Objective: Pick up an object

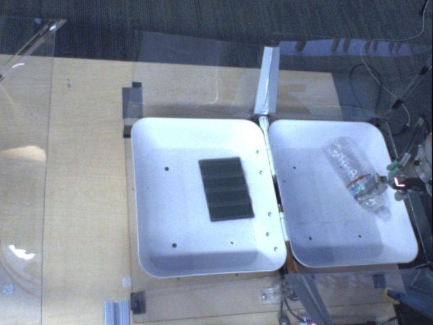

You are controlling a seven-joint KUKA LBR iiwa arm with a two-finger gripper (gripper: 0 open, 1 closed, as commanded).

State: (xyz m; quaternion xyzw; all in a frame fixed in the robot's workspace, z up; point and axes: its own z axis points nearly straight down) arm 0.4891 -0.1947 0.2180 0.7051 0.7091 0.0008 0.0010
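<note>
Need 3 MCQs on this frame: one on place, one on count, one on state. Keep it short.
1. Where does the dark ribbed rectangular block lie?
A. In the left white bin
B. In the right white bin
C. On the wooden bench

2. How many objects lie in the two bins in all?
A. One
B. Two
C. Four

3. How does the clear plastic bottle rest?
A. Standing upright
B. Lying on its side
C. Hanging over the bin's rim

Answers:
1. A: the block sits near the middle of the left bin's floor.
2. B: one block in the left bin, one bottle in the right bin.
3. B: the bottle's long side lies on the right bin's floor, slanting toward the bin's right edge.
</note>
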